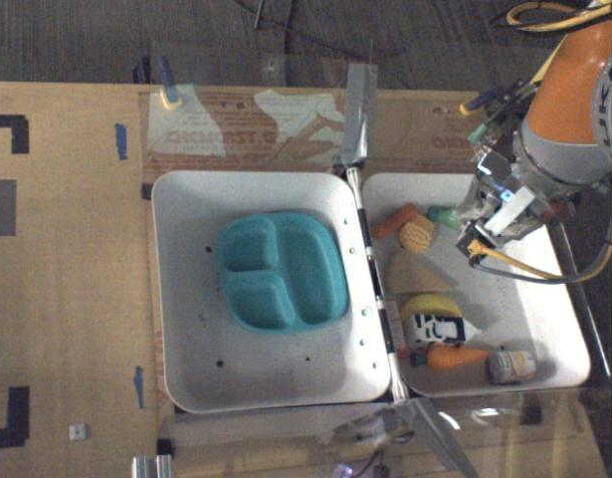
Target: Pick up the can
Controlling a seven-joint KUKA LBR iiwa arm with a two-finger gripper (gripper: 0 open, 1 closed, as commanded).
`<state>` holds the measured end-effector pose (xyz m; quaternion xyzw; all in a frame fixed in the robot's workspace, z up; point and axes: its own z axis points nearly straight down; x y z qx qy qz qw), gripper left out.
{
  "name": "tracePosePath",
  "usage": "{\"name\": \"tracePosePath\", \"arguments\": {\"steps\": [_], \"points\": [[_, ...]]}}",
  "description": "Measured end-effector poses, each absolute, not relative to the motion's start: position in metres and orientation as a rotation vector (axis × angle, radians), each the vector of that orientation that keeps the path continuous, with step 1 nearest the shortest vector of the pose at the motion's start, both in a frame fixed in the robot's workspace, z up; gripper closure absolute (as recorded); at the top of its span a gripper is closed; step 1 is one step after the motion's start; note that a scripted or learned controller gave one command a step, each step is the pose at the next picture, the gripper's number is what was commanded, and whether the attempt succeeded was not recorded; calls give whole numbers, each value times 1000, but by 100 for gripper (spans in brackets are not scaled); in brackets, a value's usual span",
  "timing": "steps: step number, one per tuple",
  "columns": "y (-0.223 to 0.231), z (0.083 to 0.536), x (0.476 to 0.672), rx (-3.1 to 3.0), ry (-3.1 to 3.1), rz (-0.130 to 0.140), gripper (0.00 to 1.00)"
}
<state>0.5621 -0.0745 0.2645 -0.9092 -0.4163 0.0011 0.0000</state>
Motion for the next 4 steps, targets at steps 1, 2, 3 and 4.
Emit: {"name": "tracePosePath", "arguments": {"steps": [1, 2, 3, 4], "points": [[-76, 257, 614, -2971, -1021, 3, 100], [-44, 237, 640, -3116, -400, 0, 100], [-73, 394, 638, -2971, -1020, 2, 100], [-103, 435, 658, -2941, -1105, 2, 100]]}}
